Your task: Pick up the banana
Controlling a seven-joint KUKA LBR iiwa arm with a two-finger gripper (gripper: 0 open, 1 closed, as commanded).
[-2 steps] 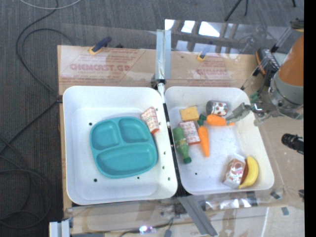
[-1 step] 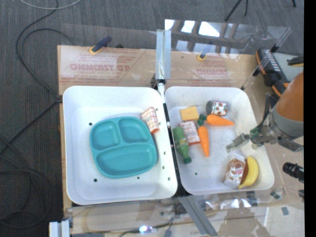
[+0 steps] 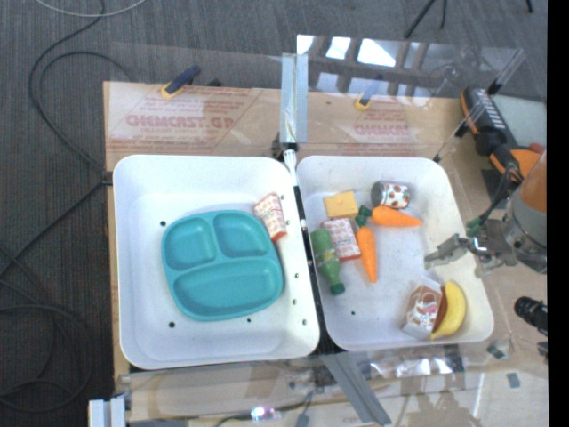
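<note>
Banana (image 3: pixel 452 310) lies in right bin (image 3: pixel 444 181), near corner.

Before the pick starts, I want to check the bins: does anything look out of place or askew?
One small packet lies in the left bin, tilted against the teal tray, apart from the other items. The banana leans on the right bin's wall beside a carton.

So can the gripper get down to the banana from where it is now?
Probably yes. The gripper sits just above the banana with open bin floor between; a small carton crowds the banana's left side.
</note>
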